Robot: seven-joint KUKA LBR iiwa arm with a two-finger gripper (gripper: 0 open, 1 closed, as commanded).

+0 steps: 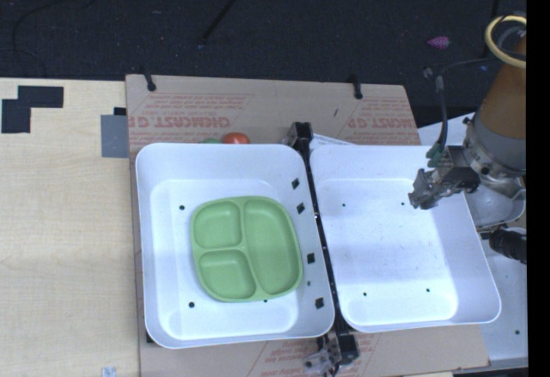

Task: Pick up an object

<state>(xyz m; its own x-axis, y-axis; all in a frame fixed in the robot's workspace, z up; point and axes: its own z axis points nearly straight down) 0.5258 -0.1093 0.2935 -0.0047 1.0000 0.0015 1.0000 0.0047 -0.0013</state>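
Beside right bin's [481, 281] rim, tool [427, 193].

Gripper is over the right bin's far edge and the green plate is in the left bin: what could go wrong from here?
1. The gripper hangs over the right bin, away from the green divided plate in the left bin. A descent here would likely grasp nothing.
2. Reaching the plate means crossing the black divider clips between the bins; a low pass could snag them.
3. The plate lies flat and broad, so a two-finger grasp may slip off it.
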